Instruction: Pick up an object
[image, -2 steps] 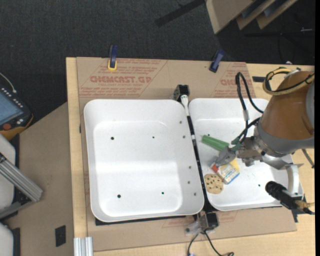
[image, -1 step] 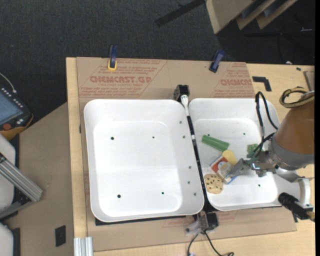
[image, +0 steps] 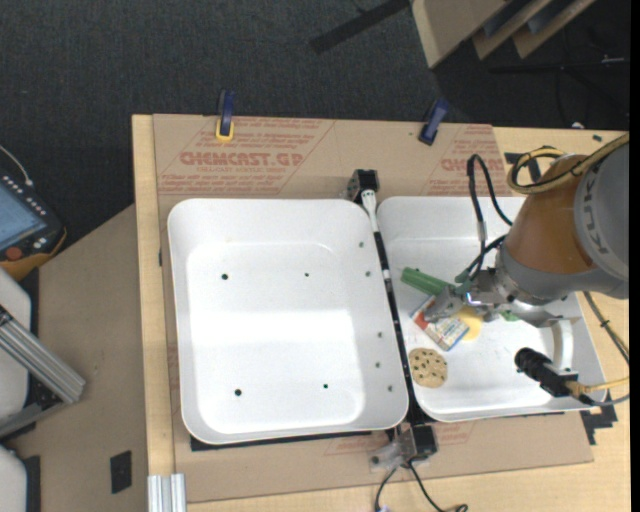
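Bench is a cardboard-topped board (image: 300, 150) on dark carpet, two white bins side by side; left bin (image: 200, 330) bare, right bin (image: 420, 225) holds the clutter. I see the arm over the right bin, gripper (image: 468, 292) down among a small pile: green piece (image: 422, 280), red-and-white packet (image: 440, 325), yellow bit (image: 468, 322); brown cookie-like disc (image: 428, 367) lies apart, nearer the front. I judge this the grasp step; I cannot tell the gripper's state, wrist blocks it. Next: close on one item, lift straight, check something comes up.
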